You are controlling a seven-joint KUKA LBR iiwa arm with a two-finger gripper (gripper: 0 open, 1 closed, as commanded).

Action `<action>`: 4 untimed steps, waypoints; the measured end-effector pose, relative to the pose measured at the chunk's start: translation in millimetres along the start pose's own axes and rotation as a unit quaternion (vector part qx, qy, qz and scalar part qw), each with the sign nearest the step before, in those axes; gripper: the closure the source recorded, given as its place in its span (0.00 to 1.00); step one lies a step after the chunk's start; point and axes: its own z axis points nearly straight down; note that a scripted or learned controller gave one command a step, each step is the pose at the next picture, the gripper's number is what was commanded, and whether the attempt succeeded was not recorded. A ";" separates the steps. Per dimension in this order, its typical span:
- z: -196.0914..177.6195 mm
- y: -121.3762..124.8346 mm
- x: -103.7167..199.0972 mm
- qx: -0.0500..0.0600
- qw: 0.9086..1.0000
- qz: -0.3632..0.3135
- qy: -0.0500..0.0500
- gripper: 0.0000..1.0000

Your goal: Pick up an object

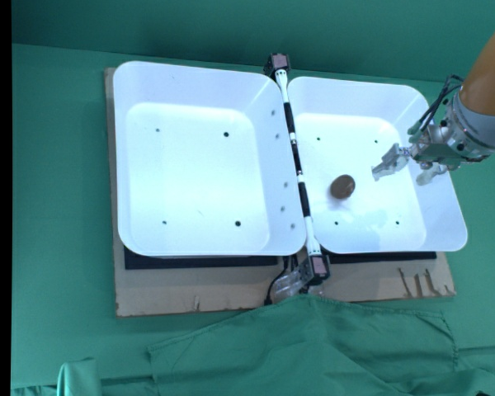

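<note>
The gripper stood open and held nothing, above the right bin. The brown object lay on that bin's floor, near it. Judged: approach stage; next, move across and descend over it.

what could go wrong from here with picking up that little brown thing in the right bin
1. The brown object is small and rounded, so it may slip or roll away as the pincer closes on it.
2. The pincer sits up and to the right of the object, not over it; a poorly aimed descent would meet only the right bin floor.
</note>
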 end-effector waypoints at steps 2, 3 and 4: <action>54.6 2.6 -41.1 0.001 1.000 0.000 0.000 0.00; 109.1 -16.8 -42.2 -0.005 1.000 0.001 -0.002 0.00; 106.6 -32.0 -31.3 -0.010 1.000 0.001 -0.005 0.00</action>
